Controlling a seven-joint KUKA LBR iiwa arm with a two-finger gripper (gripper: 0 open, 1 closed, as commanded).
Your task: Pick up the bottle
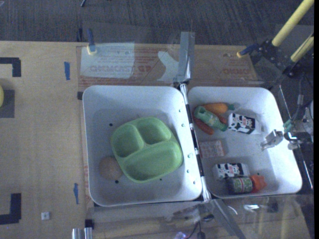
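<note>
Entry, approach step: nothing was lifted yet. My gripper (271, 139) hung over the right edge of the right bin (269, 99), and whether my fingers stood apart or together I could not tell at that size. By my judgement the next move called for travel toward the near corner and a descent over the bottle.

Left bin (94, 133): one green divided tray (146, 148), tilted across the floor; one round tan ball (110, 168) touching its near-left edge.

Right bin: one green toy (209, 116) lying against an orange carrot (216, 107) and a red piece (205, 128) at the far side; one cow-print carton (241, 123) just beside them; one pale card (212, 148) mid-floor; a second cow-print carton (230, 170) nearer.

Bottle (244, 184): dark, on its side, orange cap pointing right, near front wall, just beside the second carton, well apart from my gripper.
</note>
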